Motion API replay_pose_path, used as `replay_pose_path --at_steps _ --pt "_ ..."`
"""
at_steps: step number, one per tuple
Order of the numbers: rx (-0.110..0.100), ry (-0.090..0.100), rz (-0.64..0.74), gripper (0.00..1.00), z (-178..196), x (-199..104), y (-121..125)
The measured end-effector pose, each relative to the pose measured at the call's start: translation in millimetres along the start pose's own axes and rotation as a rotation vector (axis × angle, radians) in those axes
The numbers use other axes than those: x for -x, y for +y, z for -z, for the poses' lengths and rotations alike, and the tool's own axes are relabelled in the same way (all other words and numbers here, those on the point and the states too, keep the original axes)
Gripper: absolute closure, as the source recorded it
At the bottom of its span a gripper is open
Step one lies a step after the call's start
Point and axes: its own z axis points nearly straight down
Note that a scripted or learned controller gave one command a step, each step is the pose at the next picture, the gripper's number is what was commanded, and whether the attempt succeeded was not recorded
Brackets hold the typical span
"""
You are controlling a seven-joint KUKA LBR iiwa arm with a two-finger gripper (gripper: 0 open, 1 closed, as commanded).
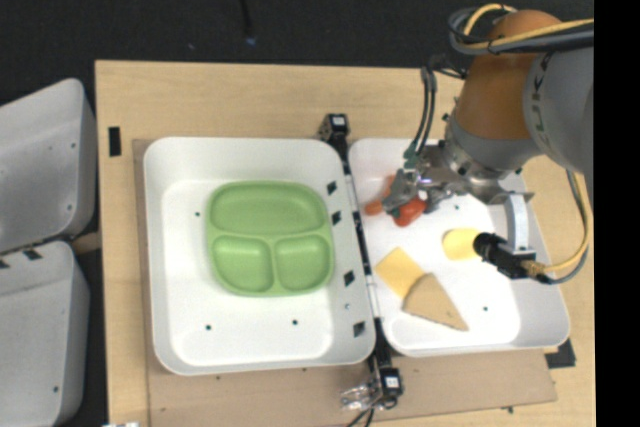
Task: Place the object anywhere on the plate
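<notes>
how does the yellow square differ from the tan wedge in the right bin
The yellow square is bright yellow and four-sided; the tan wedge is duller brown and tapers to a point. The wedge looks larger and lies nearer the bin's front edge. Both lie flat in the right bin, touching each other.

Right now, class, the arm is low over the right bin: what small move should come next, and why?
Probably a short, straight lift. The gripper sits low in the right bin at a red-orange object, though a firm hold isn't clear. The green plate lies in the left bin, past the rims between them, so rising first would test the hold and clear those rims.
</notes>
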Motion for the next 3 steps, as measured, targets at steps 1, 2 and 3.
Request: replay_pose_path --at_steps 1,2,3 --pt "0.000 0.000 0.001 1.00 -3.8 -51.2 28.1" --pt "0.001 0.001 0.001 1.00 9.8 -106.5 50.8" --pt "0.001 0.001 0.001 1.00 22.4 -159.2 72.8"
